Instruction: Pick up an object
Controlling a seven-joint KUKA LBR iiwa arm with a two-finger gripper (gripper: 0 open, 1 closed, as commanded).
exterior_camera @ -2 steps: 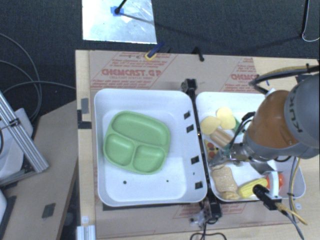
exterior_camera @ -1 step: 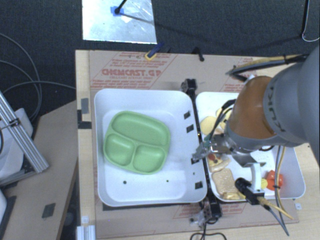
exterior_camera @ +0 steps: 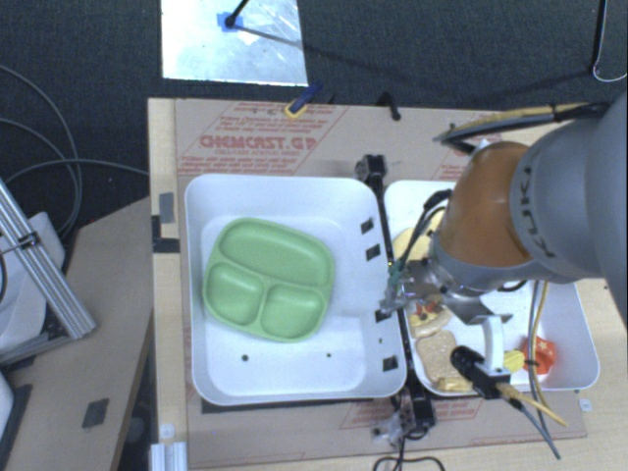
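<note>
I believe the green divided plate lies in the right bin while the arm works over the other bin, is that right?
Not quite. The camera view shows the green plate lying in the left bin, not the right one. The arm does work over the other bin, the right bin, above a clutter of small items.

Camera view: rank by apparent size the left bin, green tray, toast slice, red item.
1. left bin
2. green tray
3. toast slice; the red item looks similar and is partly hidden by cabling, so I won't rank those two.
</note>
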